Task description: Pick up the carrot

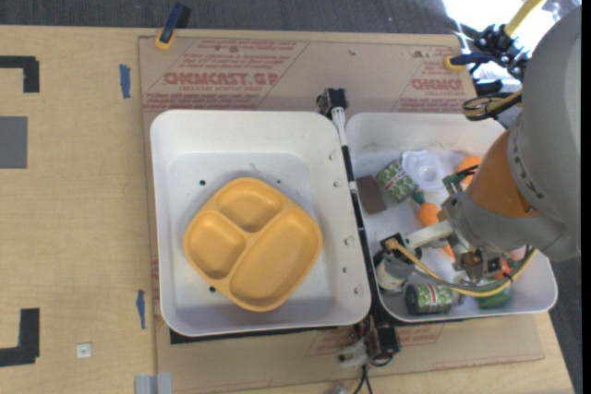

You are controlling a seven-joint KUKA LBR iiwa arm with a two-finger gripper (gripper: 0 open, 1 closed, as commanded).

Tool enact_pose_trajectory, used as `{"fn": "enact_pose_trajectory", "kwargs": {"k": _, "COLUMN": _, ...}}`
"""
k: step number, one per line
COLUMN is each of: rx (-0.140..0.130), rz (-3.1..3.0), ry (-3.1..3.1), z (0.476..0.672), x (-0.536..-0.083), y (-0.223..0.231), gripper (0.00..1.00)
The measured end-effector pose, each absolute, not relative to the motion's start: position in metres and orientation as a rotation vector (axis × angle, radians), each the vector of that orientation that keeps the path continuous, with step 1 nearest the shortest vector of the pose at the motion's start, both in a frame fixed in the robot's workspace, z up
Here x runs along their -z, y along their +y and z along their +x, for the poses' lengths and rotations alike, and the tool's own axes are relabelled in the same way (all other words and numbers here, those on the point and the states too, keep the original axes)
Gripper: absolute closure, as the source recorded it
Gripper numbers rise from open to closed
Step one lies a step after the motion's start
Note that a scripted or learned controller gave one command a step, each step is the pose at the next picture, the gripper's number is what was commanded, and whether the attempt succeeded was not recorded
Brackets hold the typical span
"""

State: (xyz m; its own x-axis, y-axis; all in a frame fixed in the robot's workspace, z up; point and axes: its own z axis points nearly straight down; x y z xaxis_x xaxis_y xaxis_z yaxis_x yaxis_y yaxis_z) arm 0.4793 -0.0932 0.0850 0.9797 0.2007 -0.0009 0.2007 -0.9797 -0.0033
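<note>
Carrot (pixel 429 214): an orange piece is lying in the right bin, near its middle, just left of the arm's wrist — part of it is sitting hidden under the arm.
Gripper (pixel 473 265): it is reaching down into the right bin's lower part, close beside the carrot; whether it is gripping anything I cannot tell, since the arm's body is covering it.
Arm (pixel 545 161): grey with an orange band, it is coming in from the right and leaning over the right bin.
Right bin (pixel 545 291): white and shallow, it is holding a clutter of small things — a green can (pixel 431 295) is lying on its side near the lower wall, a green-labelled packet (pixel 398 181) and a brown block (pixel 371 194) are sitting toward the left wall, and a clear plastic item (pixel 423 167) is lying above the carrot.
Left bin (pixel 175 152): it is holding a yellow divided plate (pixel 252 242), which is resting flat.
Bench (pixel 74 226): both bins are sitting side by side on a sheet of brown cardboard (pixel 231 74).
</note>
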Motion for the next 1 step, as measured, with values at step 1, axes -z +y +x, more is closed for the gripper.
{"fn": "enact_pose_trajectory", "kwargs": {"k": 1, "rx": -0.002, "rz": -3.122, "ry": -0.316, "z": 0.4793, "x": -0.0850, "y": -0.0932, "gripper": 0.00}}
